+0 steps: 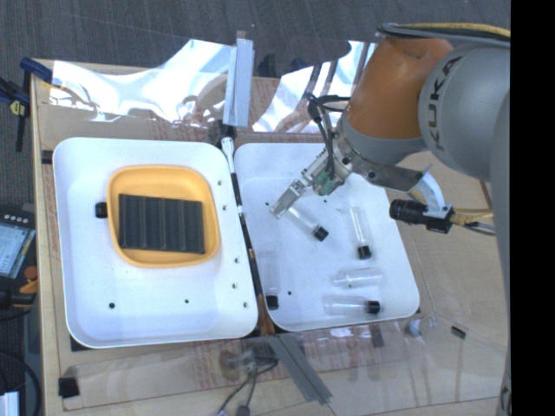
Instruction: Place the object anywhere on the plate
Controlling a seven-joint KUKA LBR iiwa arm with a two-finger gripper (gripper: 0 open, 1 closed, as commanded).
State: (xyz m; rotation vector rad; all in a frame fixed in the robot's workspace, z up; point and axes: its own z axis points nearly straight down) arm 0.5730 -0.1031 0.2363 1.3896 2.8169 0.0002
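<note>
Single fixed cam above the bench (451,354), angled down at a slant, mid-range, framing both white bins, left bin (78,293) and right bin (395,293), with the arm (451,76) entering from frame right.

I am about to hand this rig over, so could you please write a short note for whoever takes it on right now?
Pincer: over the right bin, near its upper left part, just above one clear tube with a black cap. Nothing visible between its fingers; whether they are open or shut is not clear.
Things: four clear tubes lie in the right bin, the other three at and. The yellow plate, with a dark ribbed insert, sits in the left bin.
Done: no tube is on the plate.
Left: grasp a tube, carry it across, set it on the plate.
</note>
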